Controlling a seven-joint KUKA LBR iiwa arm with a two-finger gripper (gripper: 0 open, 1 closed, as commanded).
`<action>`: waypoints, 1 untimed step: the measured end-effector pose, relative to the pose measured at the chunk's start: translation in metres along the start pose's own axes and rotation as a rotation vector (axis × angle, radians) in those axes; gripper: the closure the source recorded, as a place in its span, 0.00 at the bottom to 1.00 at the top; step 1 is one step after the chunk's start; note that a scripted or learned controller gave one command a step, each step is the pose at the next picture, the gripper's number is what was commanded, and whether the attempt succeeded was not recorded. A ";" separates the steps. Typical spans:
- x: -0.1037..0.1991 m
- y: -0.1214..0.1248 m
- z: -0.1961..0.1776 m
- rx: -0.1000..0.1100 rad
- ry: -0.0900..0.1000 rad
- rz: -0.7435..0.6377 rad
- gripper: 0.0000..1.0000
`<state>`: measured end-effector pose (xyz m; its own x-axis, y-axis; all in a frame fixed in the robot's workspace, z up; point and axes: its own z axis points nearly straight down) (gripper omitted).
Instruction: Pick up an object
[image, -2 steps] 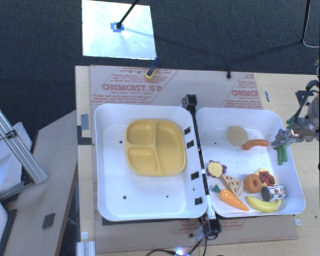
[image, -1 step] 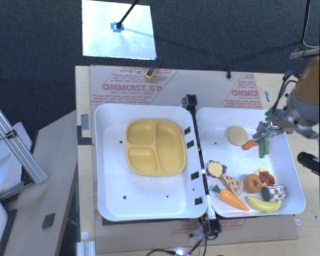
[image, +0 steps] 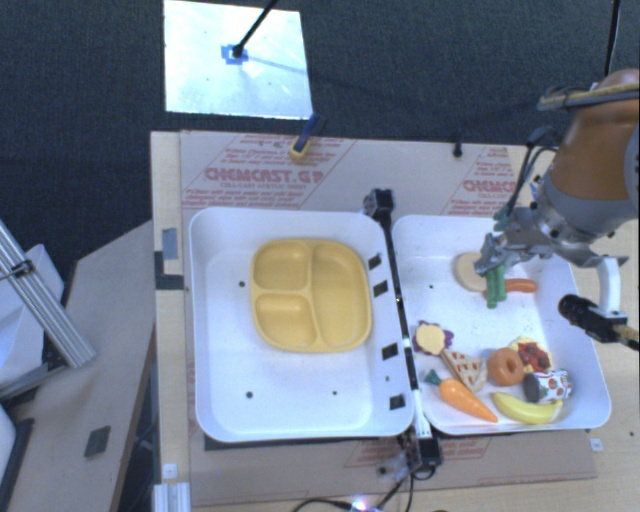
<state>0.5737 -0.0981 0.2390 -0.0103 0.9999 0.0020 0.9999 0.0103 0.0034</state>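
Now, gripper (image: 492, 268): fingers' opening cannot be told.
Green piece (image: 494, 288): directly under the fingers, long axis upright (maybe touching).
Carrot (image: 465, 398): well below them.

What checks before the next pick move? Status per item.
1. Gripper over the right bin: ok.
2. Target under it: a green piece beside a tan disc and an orange stick: ok.
3. Green piece held: cannot tell, the wrist hides the contact.
4. Neighbours apart from the target: not ok, all three crowd together.
5. Other toys, carrot, banana and donut, lie at the near end away from the arm: ok.
6. Yellow divided plate sits flat in the left bin: ok.
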 end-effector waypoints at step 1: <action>0.053 0.013 0.017 0.002 0.000 0.001 1.00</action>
<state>0.5860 -0.0452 0.2225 -0.0097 1.0000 0.0022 1.0000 0.0097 0.0010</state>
